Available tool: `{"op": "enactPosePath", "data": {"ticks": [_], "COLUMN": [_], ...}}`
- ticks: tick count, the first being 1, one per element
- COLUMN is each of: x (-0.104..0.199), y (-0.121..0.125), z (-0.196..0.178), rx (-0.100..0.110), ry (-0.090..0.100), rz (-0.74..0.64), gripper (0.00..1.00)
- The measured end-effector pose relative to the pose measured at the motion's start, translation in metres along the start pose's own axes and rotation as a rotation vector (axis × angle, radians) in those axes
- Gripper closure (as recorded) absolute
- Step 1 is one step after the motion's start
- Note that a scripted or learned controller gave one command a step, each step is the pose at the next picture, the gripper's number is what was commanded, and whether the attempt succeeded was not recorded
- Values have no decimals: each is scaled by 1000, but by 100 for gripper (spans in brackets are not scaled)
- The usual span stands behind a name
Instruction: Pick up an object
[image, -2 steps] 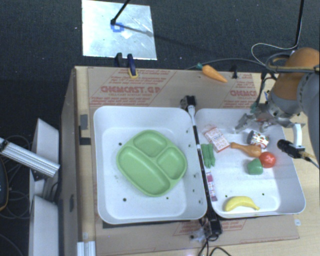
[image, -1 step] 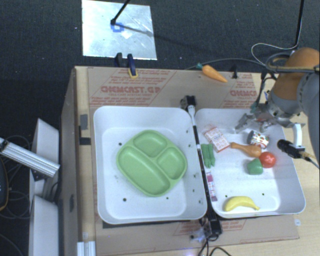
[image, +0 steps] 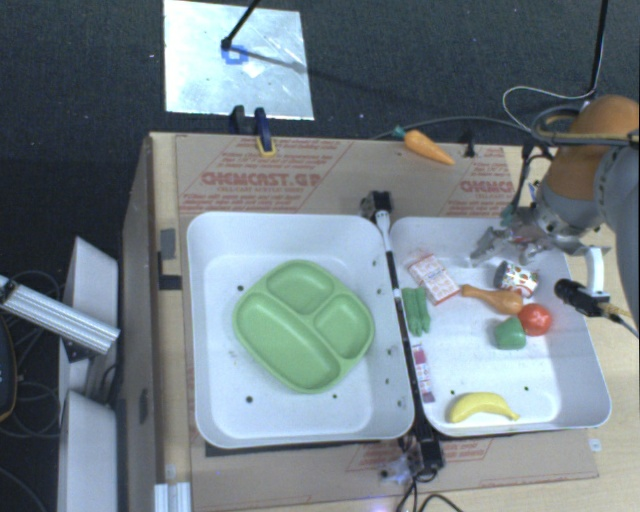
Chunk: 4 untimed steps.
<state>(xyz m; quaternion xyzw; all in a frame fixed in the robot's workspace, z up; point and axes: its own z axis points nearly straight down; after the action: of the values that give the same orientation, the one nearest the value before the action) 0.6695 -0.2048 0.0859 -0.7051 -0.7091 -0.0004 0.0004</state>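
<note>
The hand (image: 517, 243) sits at about two o'clock in the camera view, low over the far part of the right bin (image: 570, 395), under the grey arm (image: 590, 175) with its orange band. Its metal fingers (image: 490, 246) look splayed apart, one prong pointing toward nine o'clock and another toward the arm, and nothing sits between them. I can't be sure whether the tips touch the bin floor.

Just at six o'clock from the hand lies a small patterned can (image: 517, 276), close to the fingers but not gripped. Next to it, toward seven o'clock, is a brown drumstick-shaped toy (image: 490, 296), and touching its far end is a red tomato (image: 537, 319) with a green pepper (image: 509, 334) right beside it. A red-and-white packet (image: 431, 277) lies at nine o'clock from the can. A green bean-like piece (image: 415, 309) rests against the divider between the bins, and a yellow banana (image: 481, 407) lies near the bin's front edge at about five o'clock.

The left bin (image: 215, 400) holds a green sectioned plate (image: 303, 324) in its middle.

On the desk (image: 300, 180) behind the bins, an orange carrot (image: 428, 147) lies at one o'clock, well apart from the hand.
</note>
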Motion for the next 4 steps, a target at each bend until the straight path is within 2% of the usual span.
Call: {"op": "enactPosePath", "data": {"ticks": [4], "x": [0], "y": [0], "z": [0], "rx": [0], "ry": [0], "rz": [0], "gripper": [0]}}
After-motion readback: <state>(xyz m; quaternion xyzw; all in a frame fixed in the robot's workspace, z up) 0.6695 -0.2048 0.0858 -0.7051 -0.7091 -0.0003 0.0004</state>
